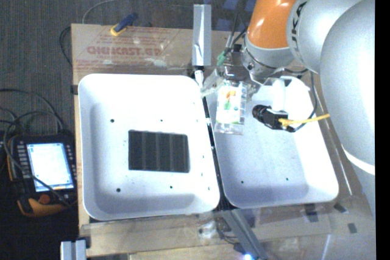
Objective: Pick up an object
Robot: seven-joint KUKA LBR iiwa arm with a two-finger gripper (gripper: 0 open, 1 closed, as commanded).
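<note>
Worktop (152, 225) first, carrying two white bins side by side with their rims just beside each other, presumably so that one arm can serve both. Grey arm (341, 39) next, in from the right and bent down over the far left corner of the right bin (286, 173). Angled that way, by my reading, to bring the claw straight down on the one loose thing there.

Left bin (97, 91): a black ridged slab (158, 151) lying flat in its middle, well apart from the claw. Probably a poor candidate, being too wide and too flat for a grip from above.

In the right bin's far left corner, just beside the shared rim, a clear packet (230, 111) with orange and green inside. Likely the target, being the thing nearest the claw. Directly over its far end, touching or nearly so, the claw (233, 82).

Cannot tell the claw's spread, nor vouch for any grip on the packet. Cannot tell either whether flat on the bin floor or tilted off it. Judged as mid-grasp, with the pick not yet confirmed. Slippery film by the look of it, and apt to slide free unless caught by an edge.
</note>
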